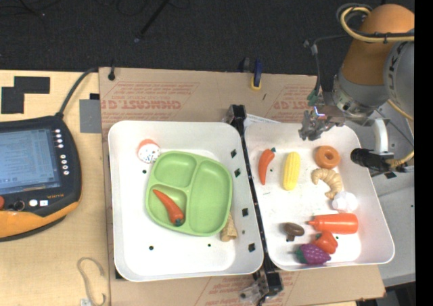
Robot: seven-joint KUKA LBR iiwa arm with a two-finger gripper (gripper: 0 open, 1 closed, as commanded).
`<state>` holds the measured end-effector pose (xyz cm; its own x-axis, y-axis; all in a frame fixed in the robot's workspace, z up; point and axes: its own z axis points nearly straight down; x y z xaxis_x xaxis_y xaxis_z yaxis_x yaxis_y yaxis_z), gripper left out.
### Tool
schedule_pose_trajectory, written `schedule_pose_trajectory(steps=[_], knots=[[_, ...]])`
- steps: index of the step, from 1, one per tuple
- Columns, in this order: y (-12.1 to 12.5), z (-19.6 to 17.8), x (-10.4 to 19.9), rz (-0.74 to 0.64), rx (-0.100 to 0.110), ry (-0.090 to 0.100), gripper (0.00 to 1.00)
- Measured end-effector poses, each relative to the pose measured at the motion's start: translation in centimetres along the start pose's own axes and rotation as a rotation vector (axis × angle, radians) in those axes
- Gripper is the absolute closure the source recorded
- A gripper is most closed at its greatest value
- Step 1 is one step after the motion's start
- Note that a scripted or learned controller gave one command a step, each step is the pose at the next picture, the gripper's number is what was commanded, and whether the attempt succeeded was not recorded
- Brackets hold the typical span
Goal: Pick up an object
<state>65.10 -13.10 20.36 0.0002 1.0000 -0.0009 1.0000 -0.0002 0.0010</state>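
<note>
The right bin (373,211) holds a red chili (266,164), a yellow corn cob (291,170), an orange donut (327,157), a croissant (329,180), a white garlic bulb (344,201), an orange carrot (335,223), a brown mushroom (292,231), purple grapes (311,254) and a red pepper (326,242). My gripper (314,126) hangs at that bin's far edge, above and left of the donut, with nothing seen between its fingers.
The left bin (128,230) carries a green divided plate (193,193) with a red chili (169,206) in it, a white-and-red ball (147,151) and a beige piece (229,232). A tablet pendant (34,169) lies left of the bins.
</note>
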Motion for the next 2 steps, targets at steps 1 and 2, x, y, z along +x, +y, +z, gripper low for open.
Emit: schedule_pose_trajectory(steps=[1,2], knots=[[0.0,-2.5,-0.2,0.001,0.0,0.001,1.0],[-1.2,-1.4,4.8,-0.002,0.006,0.003,1.0]])
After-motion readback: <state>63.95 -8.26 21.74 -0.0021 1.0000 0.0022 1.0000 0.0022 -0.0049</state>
